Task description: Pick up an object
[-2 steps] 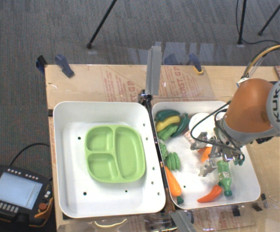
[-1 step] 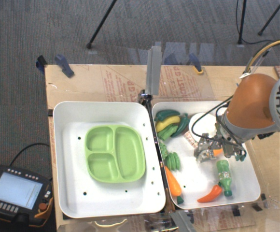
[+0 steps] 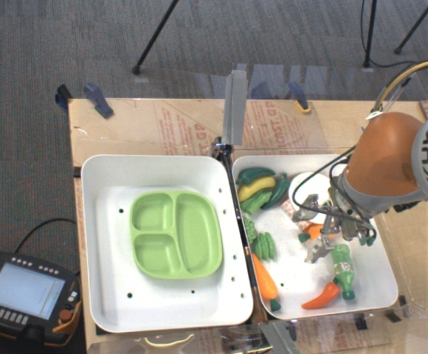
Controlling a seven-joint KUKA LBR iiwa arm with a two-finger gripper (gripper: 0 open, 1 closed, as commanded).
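Here, left bin [image 3: 96, 198] with green plate [image 3: 175, 234], right bin [image 3: 380, 271] with toy vegetables [image 3: 262, 186], pincer [image 3: 325, 245] state unclear.

Grey carpet floor [image 3: 88, 35], black tripod legs [image 3: 159, 28] standing on it, pale wooden bench [image 3: 147, 127], handheld control pendant [image 3: 26, 293] at lower left

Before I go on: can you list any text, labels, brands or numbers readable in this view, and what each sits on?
Red printed lettering and lines on the clear sheet over the bench: upside down and blurred, not readable.
Teach pendant screen at lower left: too small and blurred to read.
Green bottle in the right bin: no legible label.
Green divided plate in the left bin: no markings.
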